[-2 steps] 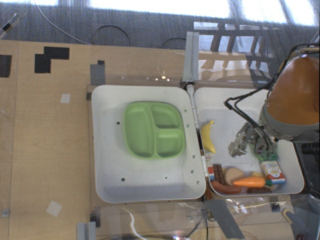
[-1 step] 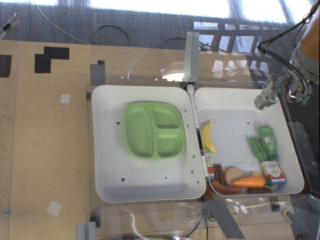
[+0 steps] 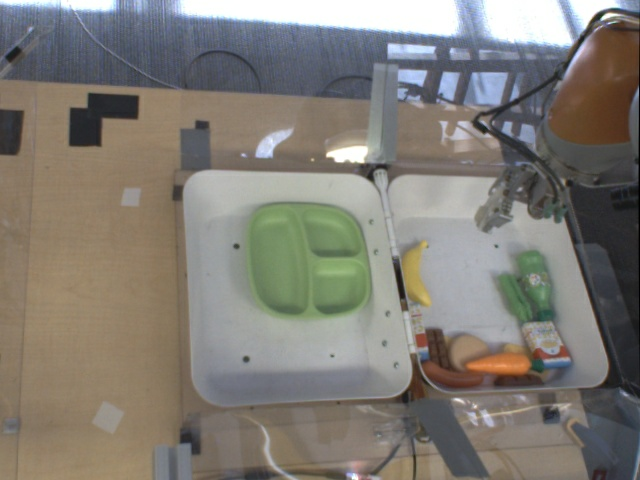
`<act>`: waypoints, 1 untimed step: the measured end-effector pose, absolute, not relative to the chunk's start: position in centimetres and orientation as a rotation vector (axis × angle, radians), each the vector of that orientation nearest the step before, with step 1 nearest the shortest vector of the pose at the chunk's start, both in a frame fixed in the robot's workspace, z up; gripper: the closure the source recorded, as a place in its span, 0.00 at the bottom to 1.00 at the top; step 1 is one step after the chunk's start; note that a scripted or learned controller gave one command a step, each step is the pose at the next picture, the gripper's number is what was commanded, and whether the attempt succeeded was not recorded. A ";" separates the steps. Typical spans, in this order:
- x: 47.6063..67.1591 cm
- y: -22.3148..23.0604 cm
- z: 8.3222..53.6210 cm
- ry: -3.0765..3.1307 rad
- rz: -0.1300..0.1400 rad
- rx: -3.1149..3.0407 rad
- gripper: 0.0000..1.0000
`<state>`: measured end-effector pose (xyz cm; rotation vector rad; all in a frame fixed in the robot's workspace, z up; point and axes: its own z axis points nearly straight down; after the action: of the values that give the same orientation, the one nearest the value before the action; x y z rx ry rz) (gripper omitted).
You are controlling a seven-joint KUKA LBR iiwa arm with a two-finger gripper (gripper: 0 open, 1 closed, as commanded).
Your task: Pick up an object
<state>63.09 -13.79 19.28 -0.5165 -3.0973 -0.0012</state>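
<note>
A light wooden bench (image 3: 90,298) carries 2 shallow white bins side by side, the left bin (image 3: 215,368) and the right bin (image 3: 455,203), with black markings (image 3: 100,116) near its far-left corner.

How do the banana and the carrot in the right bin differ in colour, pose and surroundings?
The banana is yellow; the carrot is orange. The banana lies roughly lengthwise along the right bin's left wall, while the carrot lies crosswise near the front wall. The banana lies apart from other items; the carrot sits packed among other toy foods. Both lie in the right bin, away from the gripper.
</note>
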 end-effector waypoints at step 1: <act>63.3 -13.9 19.9 -3.108 0.000 -0.518 0.00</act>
<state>63.31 -13.86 19.87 -0.5185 -3.1078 -0.0002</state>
